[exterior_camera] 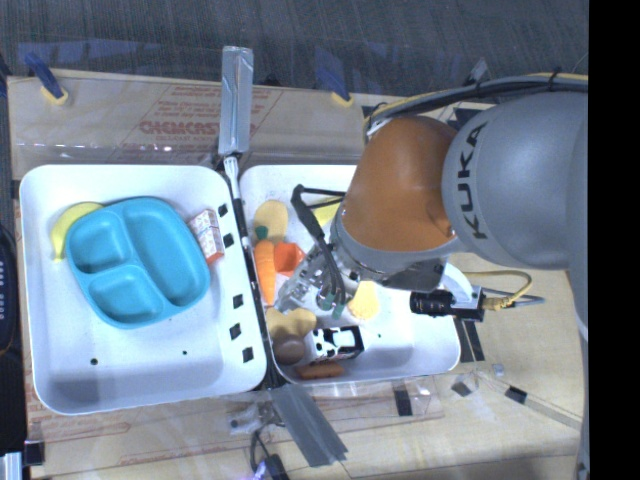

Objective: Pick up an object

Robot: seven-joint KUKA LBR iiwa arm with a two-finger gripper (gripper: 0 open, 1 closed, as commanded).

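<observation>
Camera view: the arm point(500, 188) reaches in from the right and hangs low over the right bin point(430, 353), its orange band above a heap of small toys along the bin's left wall. The gripper point(318, 290) is down among them, just right of the carrot point(264, 271). I cannot tell how it is set, and nothing is visibly held.

The task names no 1 thing, so any toy in the heap would serve. Nearest are the carrot, an orange block point(288, 257) beside it, a pale round piece point(271, 215) further up, a yellow piece point(364, 303) at the gripper's right, and lower down a tan piece point(292, 323), a black-and-white toy point(334, 342) and a reddish stick point(318, 371) near the bottom wall.

These look like play food: light, stiff, smooth plastic, not fragile, but likely to slip or roll. The carrot seems the best target, taken across its narrow middle. Because the toys touch, a neighbour may get pinched or nudged.

The left bin point(60, 368) holds a blue tray point(140, 258), a yellow piece point(70, 223) tucked behind it, and a small packet point(207, 234).
</observation>
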